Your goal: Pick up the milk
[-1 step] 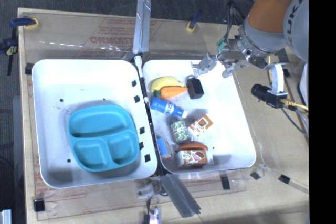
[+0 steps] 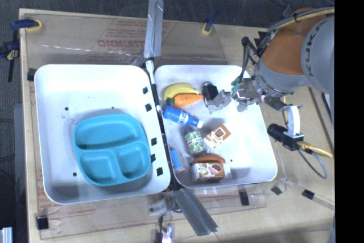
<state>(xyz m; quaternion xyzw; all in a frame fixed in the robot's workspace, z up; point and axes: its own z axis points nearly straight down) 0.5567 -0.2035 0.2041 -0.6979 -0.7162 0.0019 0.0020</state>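
In right bin: milk [image 2: 218, 135] just below end effector [image 2: 214, 101], apart | finger state: cannot tell, likely spread.

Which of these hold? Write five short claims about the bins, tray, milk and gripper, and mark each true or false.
1. The blue tray lies in the left bin. True.
2. The milk carton sits on the blue tray. False: it lies in the right bin.
3. The gripper holds the milk carton. False: it hangs apart from it, near the banana.
4. A blue bottle lies in the right bin. True.
5. The tray has three compartments. True.
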